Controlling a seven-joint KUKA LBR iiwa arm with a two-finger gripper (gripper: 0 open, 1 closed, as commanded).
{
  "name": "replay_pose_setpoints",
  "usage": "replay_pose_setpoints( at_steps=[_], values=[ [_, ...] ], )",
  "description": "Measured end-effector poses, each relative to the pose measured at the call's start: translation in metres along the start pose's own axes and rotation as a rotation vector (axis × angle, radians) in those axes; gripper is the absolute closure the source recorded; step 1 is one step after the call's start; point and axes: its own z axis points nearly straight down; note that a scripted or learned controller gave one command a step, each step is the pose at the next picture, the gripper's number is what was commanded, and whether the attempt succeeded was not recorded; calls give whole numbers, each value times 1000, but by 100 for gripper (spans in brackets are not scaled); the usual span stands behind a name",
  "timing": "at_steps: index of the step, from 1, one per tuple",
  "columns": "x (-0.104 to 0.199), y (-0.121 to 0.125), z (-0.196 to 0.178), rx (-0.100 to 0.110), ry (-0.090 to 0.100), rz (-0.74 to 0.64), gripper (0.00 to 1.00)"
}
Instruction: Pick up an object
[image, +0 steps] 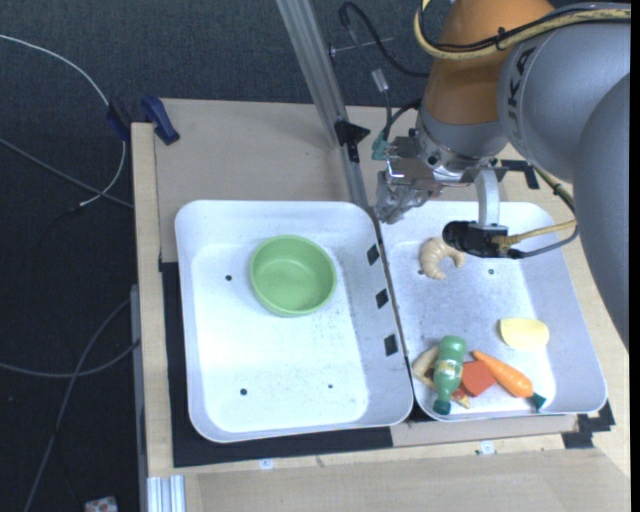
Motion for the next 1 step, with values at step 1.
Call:
replay_pose_setpoints(
  at_steps=[1],
  values=[
    [53,-1,11,1,-1,0,100]
  ],
)
